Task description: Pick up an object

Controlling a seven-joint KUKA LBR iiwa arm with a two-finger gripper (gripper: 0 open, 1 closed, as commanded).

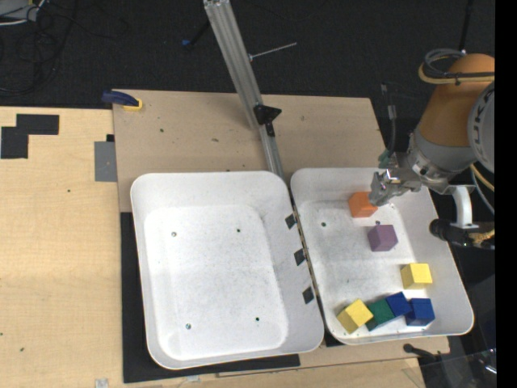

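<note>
The gripper (383,187) hangs over the far part of the right bin (452,314), right at the orange block (362,205), touching or just above it; I cannot tell its state. A purple block (382,237) lies just nearer. A yellow block (416,275) sits near the right wall, and yellow, green and blue blocks cluster at the near edge.
</note>
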